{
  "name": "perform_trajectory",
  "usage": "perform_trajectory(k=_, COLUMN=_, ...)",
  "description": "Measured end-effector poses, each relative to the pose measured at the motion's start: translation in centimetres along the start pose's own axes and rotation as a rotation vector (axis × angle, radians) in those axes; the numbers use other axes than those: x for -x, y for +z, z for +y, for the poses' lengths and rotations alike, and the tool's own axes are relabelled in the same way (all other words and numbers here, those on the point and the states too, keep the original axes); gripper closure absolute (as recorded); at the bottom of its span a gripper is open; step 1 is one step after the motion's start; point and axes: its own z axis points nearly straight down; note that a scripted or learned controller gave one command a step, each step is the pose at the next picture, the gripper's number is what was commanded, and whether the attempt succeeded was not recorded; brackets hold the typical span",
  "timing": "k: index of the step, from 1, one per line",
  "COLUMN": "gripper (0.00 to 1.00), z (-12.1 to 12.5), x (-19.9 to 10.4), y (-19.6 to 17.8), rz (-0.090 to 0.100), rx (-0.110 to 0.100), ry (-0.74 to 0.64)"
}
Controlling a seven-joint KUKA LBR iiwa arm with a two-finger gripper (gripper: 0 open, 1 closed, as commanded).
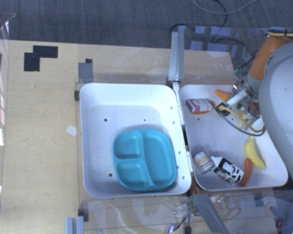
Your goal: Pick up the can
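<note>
The small silver-and-white can (202, 161) lies on its side in the lower left of the right-hand white bin (219, 135), close to the divider between the bins. It is touching, or very nearly touching, a black-and-white printed bottle-like package (225, 169) just to its right. An orange-red sausage-shaped object (246, 172) and a yellow banana (254, 153) lie further right along the lower edge.

The gripper (240, 103) sits at the upper right of that bin, well apart from the can. Whether its tips are apart or together cannot be told: the wrist and cabling cover them. Nothing is visibly held.

Risks, judged from this layout:
- The can is on its side, so a descent off its axis could roll it toward the bin wall or under the package.
- The package is crowded against the can, so a finger may land on it, or the grasp may take the wrong item.
- The nearby bin wall and divider leave little room for a finger on the left side.
- A loose yellow cable loop (244, 123) under the wrist could drag across objects.

Hard to make out:
- The grey arm body (283, 106) cuts off the bin's right side.
- A small reddish-white carton (200, 106) and an orange piece (222, 94) lie at the upper part; labels unreadable.
- The blue three-compartment plastic tray (144, 159) lies in the left bin (102, 130).
</note>
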Motion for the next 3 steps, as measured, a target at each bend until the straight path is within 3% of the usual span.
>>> perform_trajectory(k=1, gripper=1.0, z=0.2, x=-0.6, y=-1.3, rz=0.021, rx=0.024, ry=-0.012)
perform_trajectory(k=2, gripper=1.0, z=2.7, x=2.1, y=-15.8, rz=0.027, rx=0.037, ry=-0.164)
perform_trajectory(k=3, gripper=1.0, z=-3.9, x=-0.3, y=-17.4, rz=0.028, rx=0.031, ry=0.036)
